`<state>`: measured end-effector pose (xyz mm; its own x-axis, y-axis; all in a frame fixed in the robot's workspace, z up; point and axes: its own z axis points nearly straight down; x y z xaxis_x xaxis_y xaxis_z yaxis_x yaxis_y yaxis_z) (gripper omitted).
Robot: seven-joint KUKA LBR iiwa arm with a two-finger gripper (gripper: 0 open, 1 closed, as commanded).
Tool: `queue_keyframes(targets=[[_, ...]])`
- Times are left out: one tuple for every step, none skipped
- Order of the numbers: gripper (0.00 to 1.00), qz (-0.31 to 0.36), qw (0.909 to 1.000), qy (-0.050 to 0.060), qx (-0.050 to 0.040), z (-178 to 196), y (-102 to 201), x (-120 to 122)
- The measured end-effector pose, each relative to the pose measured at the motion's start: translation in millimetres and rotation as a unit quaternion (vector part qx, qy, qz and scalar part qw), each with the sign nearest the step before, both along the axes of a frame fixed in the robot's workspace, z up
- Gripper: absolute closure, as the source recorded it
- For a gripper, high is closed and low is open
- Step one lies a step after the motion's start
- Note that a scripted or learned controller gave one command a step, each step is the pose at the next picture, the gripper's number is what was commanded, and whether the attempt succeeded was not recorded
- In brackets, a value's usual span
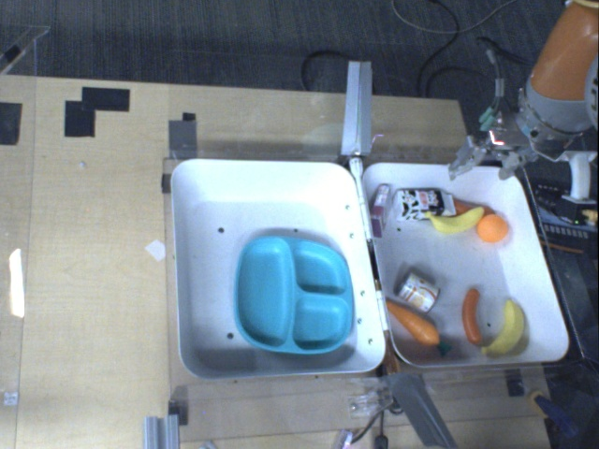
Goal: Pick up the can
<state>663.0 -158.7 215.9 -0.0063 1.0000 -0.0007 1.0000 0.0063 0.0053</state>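
Two white bins are sitting side by side on the bench: the left bin (192,251) is holding a blue divided plate (293,294), and the right bin (543,279) is holding the food items. The arm (566,59) is hanging over the right bin's far right corner, and its gripper (489,157) is showing its fingers spread apart with nothing between them. Working down in size, a cow-print carton (420,202) is lying along the far wall, touching a banana (457,222) and near an orange (492,228); a second banana (508,326), a sausage (471,315) and a carrot (413,325) are lying near the front. The can (416,291) is lying tipped on its side, just above the carrot and near the left wall. It is probably light, stiff and smooth, so likely to roll; gripping across its round body looks safest. Open floor is lying on its right and far sides, while the carrot is crowding its near side
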Motion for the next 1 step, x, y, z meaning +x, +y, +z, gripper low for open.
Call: queue_keyframes(targets=[[0.00,-0.102,0.9948,-0.007,0.0005,-104.5,60.6,-26.7]])
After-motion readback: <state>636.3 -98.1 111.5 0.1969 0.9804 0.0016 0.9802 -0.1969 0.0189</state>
